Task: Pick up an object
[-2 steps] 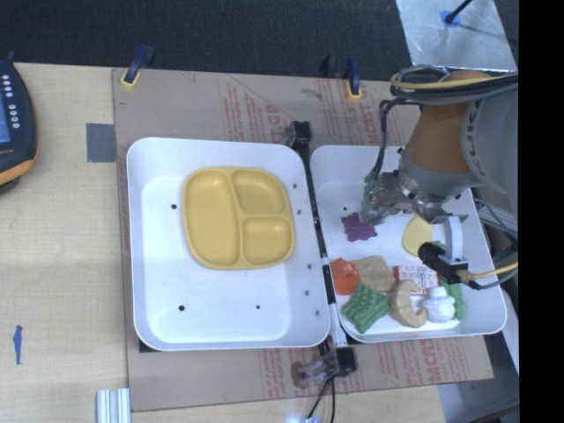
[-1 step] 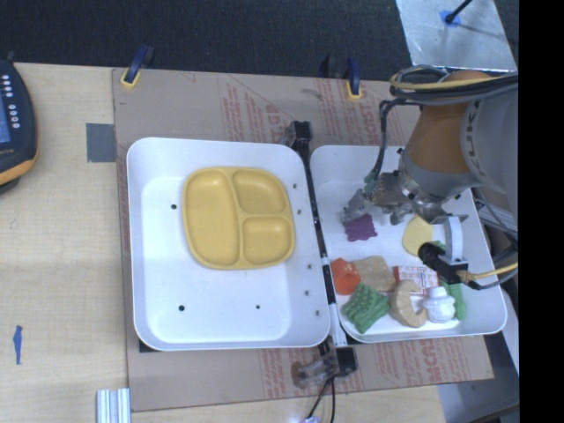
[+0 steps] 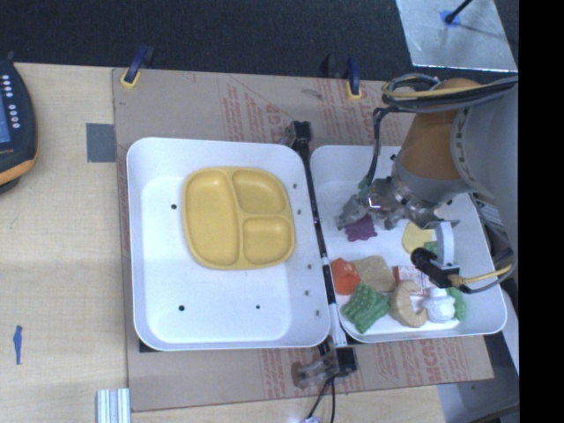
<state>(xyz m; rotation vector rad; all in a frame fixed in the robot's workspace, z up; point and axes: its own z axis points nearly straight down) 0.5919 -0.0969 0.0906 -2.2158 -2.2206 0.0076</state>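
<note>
Green toy (image 3: 365, 307) below gripper (image 3: 363, 208), purple piece (image 3: 359, 229) just beneath. Finger state impossible to tell. Best: descend straight, centre over purple piece.

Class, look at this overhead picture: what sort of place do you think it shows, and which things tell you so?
Most likely a robotics lab bench set up for grasping trials. A robot arm reaches over two white bins, clamps pin a cardboard sheet to the table, and a control pendant lies at the left edge.

Wooden bench (image 3: 62, 263), cardboard sheet (image 3: 220, 104), dark floor (image 3: 220, 11).
</note>
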